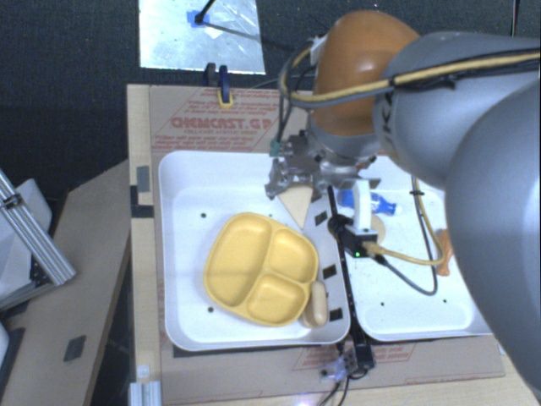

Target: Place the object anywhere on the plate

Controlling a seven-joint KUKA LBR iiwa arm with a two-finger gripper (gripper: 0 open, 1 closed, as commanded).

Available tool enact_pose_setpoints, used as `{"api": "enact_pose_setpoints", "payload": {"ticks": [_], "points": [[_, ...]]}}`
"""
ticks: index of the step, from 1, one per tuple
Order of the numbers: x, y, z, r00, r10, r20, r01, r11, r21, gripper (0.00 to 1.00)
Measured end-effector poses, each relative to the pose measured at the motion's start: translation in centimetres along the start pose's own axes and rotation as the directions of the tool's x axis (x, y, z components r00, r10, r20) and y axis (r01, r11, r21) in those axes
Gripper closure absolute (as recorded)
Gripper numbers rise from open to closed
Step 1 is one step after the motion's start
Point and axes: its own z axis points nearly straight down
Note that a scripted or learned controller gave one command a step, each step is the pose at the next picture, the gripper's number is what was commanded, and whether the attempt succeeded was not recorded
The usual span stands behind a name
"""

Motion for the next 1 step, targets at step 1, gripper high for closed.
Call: {"api": "enact_pose_setpoints", "payload": {"ticks": [1], "points": [[-0.3,-0.04,-0.01,1.0,0.004,0.001,-0.004,1.0,0.001,0.0]]}}
